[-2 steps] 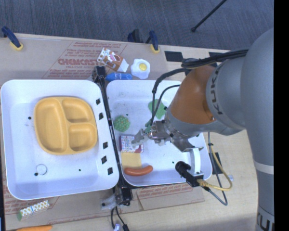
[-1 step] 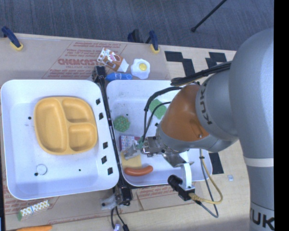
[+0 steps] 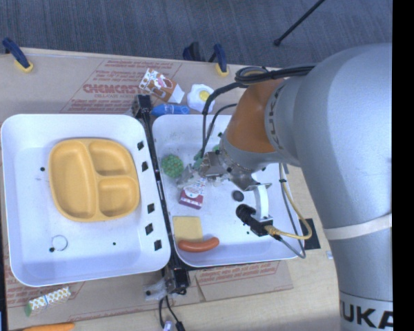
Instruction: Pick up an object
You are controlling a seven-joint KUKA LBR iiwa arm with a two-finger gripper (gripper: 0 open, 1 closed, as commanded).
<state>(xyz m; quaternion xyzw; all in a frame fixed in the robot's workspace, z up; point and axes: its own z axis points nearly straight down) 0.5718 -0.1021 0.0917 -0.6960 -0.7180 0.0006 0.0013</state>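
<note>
Progress is looking slight: nothing is showing as lifted, and every object is lying on a bin floor or on the tabletop. The arm is reaching in from the right of the frame, its orange band sitting over the right bin [image 3: 283, 250], and the gripper [image 3: 205, 165] is hanging low at the centre of the frame, just beside a small red-and-white packet [image 3: 192, 197] and a green leafy toy [image 3: 171, 164]. How the jaws are standing I cannot tell, since the wrist is hiding them, and nothing is visibly sitting between them. Candidates lower in that bin are lying free: a yellow slice [image 3: 187, 226] and a red sausage [image 3: 198, 243] touching it. The left bin [image 3: 17, 254] is holding a yellow divided plate [image 3: 94, 178]. By my judgement, the grasp and the lift are both remaining.
</note>
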